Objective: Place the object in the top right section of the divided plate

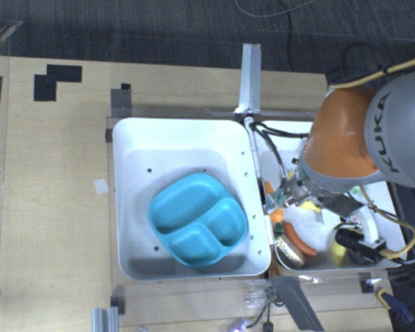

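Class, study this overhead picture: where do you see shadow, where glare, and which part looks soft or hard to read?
Camera view: soft shadow pools in the left bin below the blue plate; the right bin is bright, almost washed out; the arm looms large and slightly soft, covering much of that bin; the small items under it are cluttered and hard to read.

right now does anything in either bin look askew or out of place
The blue divided plate sits rotated in the left bin, its dividers running diagonally to the bin walls. Otherwise nothing stands out; small items are heaped in the right bin under the arm.
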`<state>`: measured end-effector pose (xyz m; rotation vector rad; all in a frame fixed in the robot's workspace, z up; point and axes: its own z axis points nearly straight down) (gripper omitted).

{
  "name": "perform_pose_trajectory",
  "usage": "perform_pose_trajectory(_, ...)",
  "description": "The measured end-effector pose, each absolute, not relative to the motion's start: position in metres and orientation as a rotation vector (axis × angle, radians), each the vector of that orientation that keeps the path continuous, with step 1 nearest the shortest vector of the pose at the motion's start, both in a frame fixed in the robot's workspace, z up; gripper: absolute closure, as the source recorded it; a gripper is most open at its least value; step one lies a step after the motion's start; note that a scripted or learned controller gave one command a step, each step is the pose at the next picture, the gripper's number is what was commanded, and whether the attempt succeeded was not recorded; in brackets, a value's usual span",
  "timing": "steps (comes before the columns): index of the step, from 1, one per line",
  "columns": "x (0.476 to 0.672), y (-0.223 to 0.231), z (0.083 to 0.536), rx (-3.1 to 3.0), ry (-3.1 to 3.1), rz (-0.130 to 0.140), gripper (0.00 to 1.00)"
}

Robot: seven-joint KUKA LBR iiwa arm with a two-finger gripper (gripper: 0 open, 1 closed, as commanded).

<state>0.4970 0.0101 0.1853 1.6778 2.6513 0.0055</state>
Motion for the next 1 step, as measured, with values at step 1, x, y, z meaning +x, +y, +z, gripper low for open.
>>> perform_pose_trajectory(1, 0.4883, 0.0332, 0.1851, 2.1, 2.331, 0.007, 1.0)
